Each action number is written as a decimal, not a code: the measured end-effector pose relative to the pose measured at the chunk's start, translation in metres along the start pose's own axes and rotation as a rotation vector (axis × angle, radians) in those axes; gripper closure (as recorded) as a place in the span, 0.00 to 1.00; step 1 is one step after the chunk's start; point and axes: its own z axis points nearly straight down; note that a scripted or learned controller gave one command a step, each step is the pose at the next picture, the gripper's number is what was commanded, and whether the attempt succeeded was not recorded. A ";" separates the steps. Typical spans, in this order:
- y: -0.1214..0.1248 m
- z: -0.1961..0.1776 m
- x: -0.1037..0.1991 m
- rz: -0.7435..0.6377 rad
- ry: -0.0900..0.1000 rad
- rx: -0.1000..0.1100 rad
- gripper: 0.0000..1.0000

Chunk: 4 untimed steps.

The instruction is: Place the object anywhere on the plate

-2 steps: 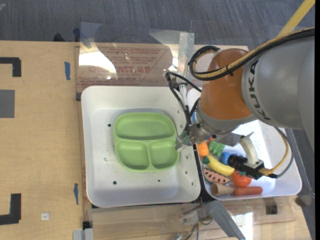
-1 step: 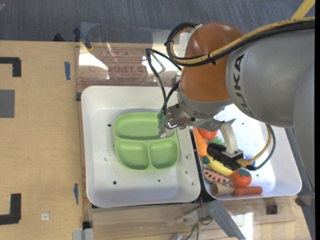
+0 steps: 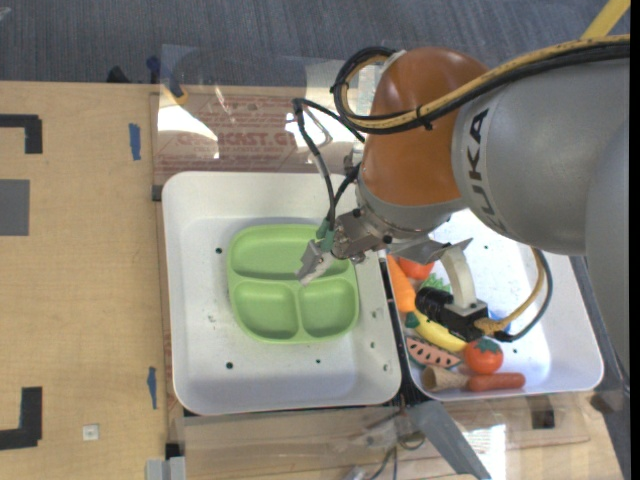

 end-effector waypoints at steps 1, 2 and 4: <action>0.001 -0.010 0.000 -0.002 -0.001 -0.003 1.00; -0.010 0.017 0.039 0.113 0.002 0.005 1.00; 0.041 -0.011 0.068 0.238 -0.002 0.010 1.00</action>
